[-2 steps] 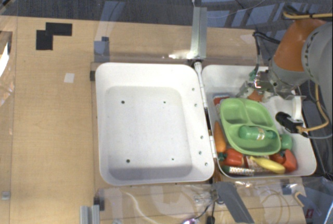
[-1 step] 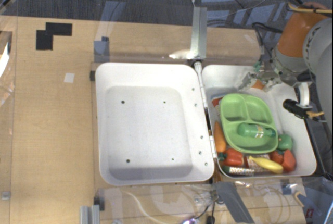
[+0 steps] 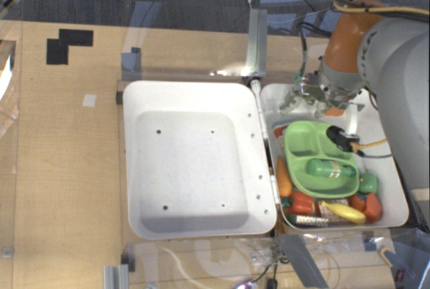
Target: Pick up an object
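The robot's hand (image 3: 306,94) hangs over the far end of the right bin (image 3: 402,210), near the back edge of the bench (image 3: 60,180). It is small and shiny here, and it is too hard to see whether it is wide or narrow. Nothing can be seen held in it. Above it sits the orange band (image 3: 346,39) of the big grey arm (image 3: 400,79), which comes in from the right.

Just in front of the hand, in the same bin, lies a green tray (image 3: 302,146) with a green bottle (image 3: 329,168) in it. Around the tray's near side are small toy foods: an orange carrot (image 3: 284,179), a red tomato (image 3: 302,203), a yellow banana (image 3: 344,212) and a red piece (image 3: 373,207).

The left bin (image 3: 188,160) sits beside it, touching along the middle.
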`<state>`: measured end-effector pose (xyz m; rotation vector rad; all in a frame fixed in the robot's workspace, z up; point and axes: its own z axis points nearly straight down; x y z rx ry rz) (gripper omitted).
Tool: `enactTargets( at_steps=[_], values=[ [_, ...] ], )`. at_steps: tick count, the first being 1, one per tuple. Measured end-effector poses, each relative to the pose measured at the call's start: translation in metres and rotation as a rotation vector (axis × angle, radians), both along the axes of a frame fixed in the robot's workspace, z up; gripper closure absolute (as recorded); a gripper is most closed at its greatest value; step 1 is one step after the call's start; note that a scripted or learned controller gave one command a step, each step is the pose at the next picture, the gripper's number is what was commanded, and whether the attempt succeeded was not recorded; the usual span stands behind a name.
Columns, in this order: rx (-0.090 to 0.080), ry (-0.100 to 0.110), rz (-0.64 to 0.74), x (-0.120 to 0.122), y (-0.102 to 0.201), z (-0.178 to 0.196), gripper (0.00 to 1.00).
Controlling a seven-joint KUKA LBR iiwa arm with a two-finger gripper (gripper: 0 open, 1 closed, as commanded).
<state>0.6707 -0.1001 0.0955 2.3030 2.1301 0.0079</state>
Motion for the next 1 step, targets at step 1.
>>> enactTargets(
  at_steps=[1],
  values=[
    [0.001, -0.005, -0.048, -0.0730, 0.0168, -0.0062, 0.00]
  ],
)
